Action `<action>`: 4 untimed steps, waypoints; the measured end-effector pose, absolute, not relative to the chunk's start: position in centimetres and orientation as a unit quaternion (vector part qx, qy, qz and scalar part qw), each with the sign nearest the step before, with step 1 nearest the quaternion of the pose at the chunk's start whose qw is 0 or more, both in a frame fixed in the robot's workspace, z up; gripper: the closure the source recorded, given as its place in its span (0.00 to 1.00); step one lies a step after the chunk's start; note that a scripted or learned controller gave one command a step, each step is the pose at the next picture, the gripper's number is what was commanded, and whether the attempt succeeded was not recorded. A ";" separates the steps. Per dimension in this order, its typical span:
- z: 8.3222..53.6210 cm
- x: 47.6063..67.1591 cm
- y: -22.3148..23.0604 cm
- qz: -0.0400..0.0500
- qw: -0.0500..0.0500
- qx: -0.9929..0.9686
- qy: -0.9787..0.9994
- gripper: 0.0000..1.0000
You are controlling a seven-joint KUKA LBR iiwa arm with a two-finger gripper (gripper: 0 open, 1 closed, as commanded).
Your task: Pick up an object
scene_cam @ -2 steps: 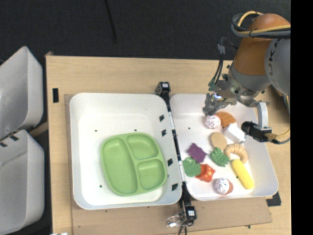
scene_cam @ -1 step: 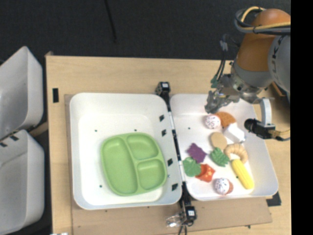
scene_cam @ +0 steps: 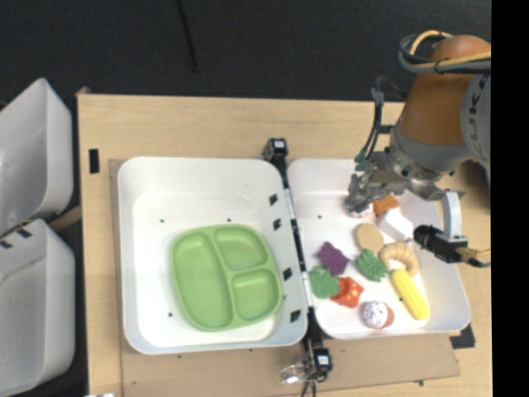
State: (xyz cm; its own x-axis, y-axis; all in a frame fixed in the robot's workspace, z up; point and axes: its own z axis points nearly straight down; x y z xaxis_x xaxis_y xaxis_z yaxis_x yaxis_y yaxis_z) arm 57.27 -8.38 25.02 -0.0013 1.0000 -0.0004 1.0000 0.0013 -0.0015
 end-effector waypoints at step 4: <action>23.5 54.0 -5.6 0.000 0.000 -0.706 -0.708 1.00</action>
